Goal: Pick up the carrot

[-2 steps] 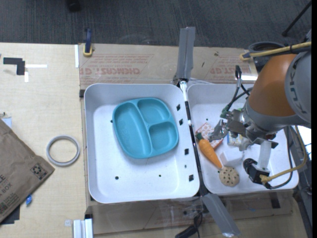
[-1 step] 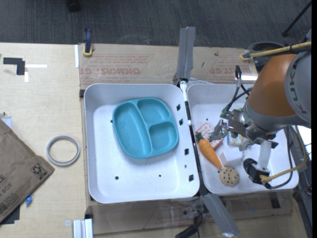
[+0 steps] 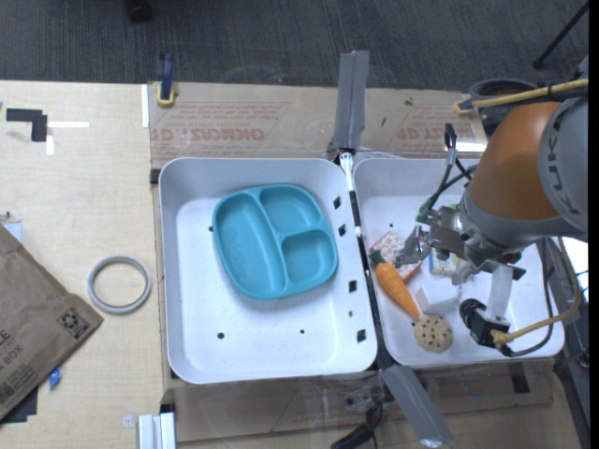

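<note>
Beside the carrot (image 3: 398,289), jaws obscured.

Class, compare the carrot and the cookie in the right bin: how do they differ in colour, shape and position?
The carrot is orange, long and tapered; the cookie is tan, round and speckled. The carrot lies slantwise close to the divider; the cookie sits toward the bin's front edge, by the carrot's lower end. Both lie in the right bin.
</note>
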Tool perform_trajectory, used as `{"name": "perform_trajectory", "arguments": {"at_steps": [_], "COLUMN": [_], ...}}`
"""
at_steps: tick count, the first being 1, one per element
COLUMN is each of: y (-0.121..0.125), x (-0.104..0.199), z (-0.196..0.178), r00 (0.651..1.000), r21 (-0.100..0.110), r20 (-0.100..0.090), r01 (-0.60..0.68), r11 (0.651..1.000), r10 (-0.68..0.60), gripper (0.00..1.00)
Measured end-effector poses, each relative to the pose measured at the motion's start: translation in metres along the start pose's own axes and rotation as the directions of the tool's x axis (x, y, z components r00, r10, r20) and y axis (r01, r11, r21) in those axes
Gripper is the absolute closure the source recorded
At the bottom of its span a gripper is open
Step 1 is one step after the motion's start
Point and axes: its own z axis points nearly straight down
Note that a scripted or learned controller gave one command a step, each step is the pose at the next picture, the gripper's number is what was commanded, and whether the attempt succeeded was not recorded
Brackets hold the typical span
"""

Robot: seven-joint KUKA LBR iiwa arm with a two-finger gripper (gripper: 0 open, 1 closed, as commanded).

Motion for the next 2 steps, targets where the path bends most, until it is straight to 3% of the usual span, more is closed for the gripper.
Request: {"name": "perform_trajectory", "arguments": {"at_steps": [1,2], "y": [-0.026,0.002], "x": [0.035,-0.002], "z": [-0.052,0.001], "r00": [0.989,0.961], "r21": [-0.001,0.001], "r20": [0.0,0.0], "r01": [0.151,0.277], "r11": [0.988,0.961], "r10": [-0.151,-0.277], "gripper": [0.0,0.0]}}
